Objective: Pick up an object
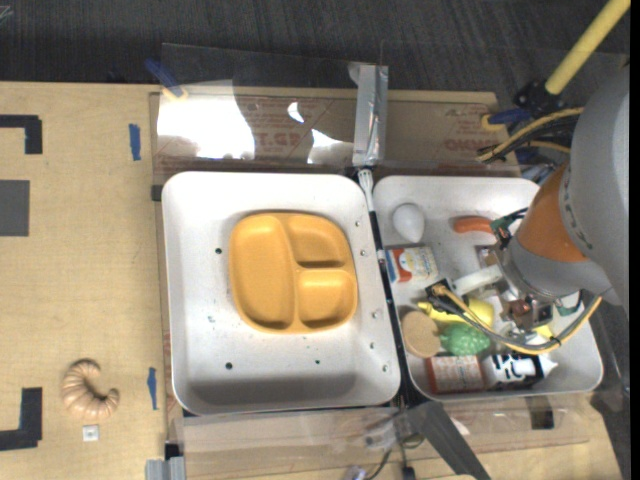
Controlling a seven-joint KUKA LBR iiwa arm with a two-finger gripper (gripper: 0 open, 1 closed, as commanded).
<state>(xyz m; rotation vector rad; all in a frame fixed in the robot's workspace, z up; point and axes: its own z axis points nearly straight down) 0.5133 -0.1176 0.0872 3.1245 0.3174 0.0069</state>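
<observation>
My gripper point(503, 293) reaches down into the right white bin point(580, 373), below the arm's orange band point(552, 230). It hovers over a crowded pile: a yellow banana-like piece point(462, 311), a green object point(464, 341), a tan round piece point(421, 336) and a red-labelled container point(456, 373). A black and white item point(518, 367) lies just below the gripper. A white egg-shaped object point(408, 220), an orange-red piece point(472, 225) and a small carton point(413, 265) lie farther back. Cables and the wrist hide the fingertips.
The left white bin point(190, 268) holds a yellow divided plate point(292, 270). A tan croissant-like toy point(90, 389) lies on the wooden bench at the lower left. A clear plastic sheet point(260, 118) stands behind the bins.
</observation>
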